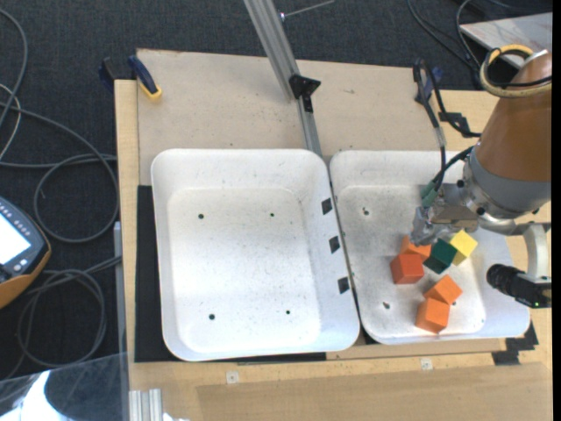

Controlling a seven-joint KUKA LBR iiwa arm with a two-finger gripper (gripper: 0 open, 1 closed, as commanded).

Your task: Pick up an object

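Note:
In the right bin lie several small blocks close together. A larger orange block sits left of a dark green block and a yellow block. Two more orange blocks lie nearer the front, one above the other. My gripper reaches down from the right, just above and behind the cluster, its tip close to the larger orange block and the green one. The arm's grey and orange body covers the bin's far right part.
The left bin sits beside the right one, with small black clips along the shared edge. A metal pole slants across the back of the bench. Clamps sit on the board's far corners, and cables lie on the floor around.

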